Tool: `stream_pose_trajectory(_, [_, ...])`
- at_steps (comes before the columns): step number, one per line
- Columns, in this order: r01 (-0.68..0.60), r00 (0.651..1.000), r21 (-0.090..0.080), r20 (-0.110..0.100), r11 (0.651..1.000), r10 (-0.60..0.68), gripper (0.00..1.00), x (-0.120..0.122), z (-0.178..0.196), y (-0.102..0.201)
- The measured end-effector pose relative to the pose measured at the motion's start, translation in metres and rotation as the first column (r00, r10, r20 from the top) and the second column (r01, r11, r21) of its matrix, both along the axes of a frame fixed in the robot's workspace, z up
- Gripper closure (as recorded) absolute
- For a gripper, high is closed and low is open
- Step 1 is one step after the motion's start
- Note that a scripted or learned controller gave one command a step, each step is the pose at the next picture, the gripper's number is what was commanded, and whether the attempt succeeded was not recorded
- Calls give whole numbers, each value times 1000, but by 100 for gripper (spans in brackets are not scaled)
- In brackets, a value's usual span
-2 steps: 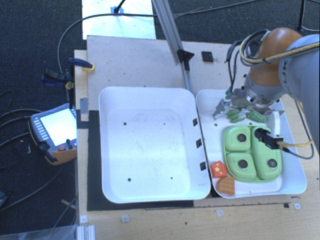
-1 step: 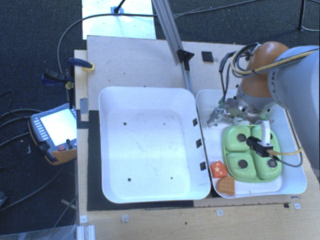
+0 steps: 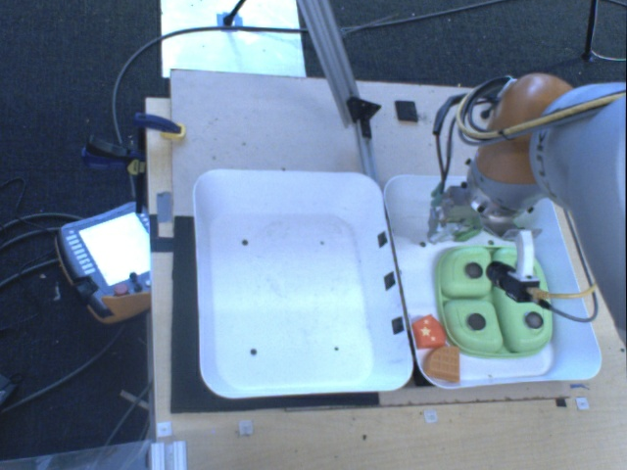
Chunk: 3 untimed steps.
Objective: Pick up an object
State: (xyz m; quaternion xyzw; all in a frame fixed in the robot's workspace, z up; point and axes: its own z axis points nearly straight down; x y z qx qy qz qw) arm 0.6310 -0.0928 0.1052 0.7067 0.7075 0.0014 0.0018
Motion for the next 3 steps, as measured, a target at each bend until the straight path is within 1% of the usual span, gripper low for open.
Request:
stream_pose_trajectory(1, [0,1000,0,2,1000,0,100,3,64,-5])
stream_pose_trajectory(2, [-3,1000,0,3,1000,3,100,4,118,-5])
stream_pose_trajectory(3, [-4,1000,0,0,1000,4,100,5,140,-5])
